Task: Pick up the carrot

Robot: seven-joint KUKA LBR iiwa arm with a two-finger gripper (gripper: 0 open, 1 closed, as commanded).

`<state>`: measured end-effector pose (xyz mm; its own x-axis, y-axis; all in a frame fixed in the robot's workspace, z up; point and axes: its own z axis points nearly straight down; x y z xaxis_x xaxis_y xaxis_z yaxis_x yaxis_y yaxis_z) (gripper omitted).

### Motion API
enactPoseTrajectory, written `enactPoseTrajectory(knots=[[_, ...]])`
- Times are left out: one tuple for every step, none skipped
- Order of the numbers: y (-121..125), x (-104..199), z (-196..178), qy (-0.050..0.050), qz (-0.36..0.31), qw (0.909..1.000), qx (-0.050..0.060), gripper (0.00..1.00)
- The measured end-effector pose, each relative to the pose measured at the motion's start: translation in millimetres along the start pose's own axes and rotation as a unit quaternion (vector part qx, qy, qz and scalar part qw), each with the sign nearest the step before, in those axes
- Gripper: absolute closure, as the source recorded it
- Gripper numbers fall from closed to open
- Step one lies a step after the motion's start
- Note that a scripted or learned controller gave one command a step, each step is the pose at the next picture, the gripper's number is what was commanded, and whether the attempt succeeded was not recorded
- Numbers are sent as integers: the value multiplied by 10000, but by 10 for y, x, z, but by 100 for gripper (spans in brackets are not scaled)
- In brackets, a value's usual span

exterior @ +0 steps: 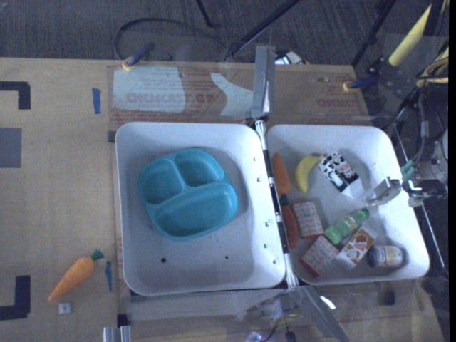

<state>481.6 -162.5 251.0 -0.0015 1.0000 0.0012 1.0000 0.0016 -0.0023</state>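
Approach step, nothing grasped: metal two-finger gripper [385, 191] hovers over right white bin [407, 258], finger state can't tell. Orange carrot with green top [73, 276] lies on wooden bench [57, 191], outside left bin (second orange piece [281, 174] by divider). You need long reach left

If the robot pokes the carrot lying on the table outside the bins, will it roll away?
Probably a bit. The carrot looks round and tapered, so it would likely roll in a curve. It looks like a stiff toy, so likely light. It lies flat, so it shouldn't tip.
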Motion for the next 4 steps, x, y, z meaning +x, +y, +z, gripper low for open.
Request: enactPoseTrajectory(knots=[[332, -383, 820, -3, -677, 9977, -5, 0], [442, -621, 166, -13, -284, 9996, -22, 0], [981, -607, -271, -17, -389, 9992, -31, 0], [1629, -607, -702, -23, -701, 9975, -31, 0]])
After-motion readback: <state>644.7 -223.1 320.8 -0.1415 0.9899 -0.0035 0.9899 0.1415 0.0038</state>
